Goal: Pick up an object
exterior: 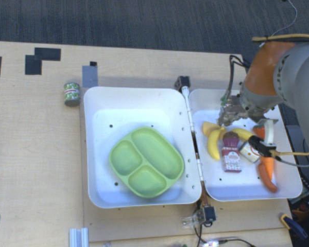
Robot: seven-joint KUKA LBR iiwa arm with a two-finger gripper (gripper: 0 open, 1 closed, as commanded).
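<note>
I'm hovering my gripper [227, 118] just above the banana [215, 142]; grip state I cannot tell; carton [232, 157] label unreadable.

A robotics lab: a plywood worktop [36, 153] with two white bins [92, 138], black tape marks [41, 59], loose cables [293, 153].

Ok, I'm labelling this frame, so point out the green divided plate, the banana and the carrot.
green divided plate [147, 161]: camera view, on the ridge where its compartments meet.
banana [213, 145]: camera view, on its yellow curved body.
carrot [268, 174]: camera view, on the orange middle.
</note>
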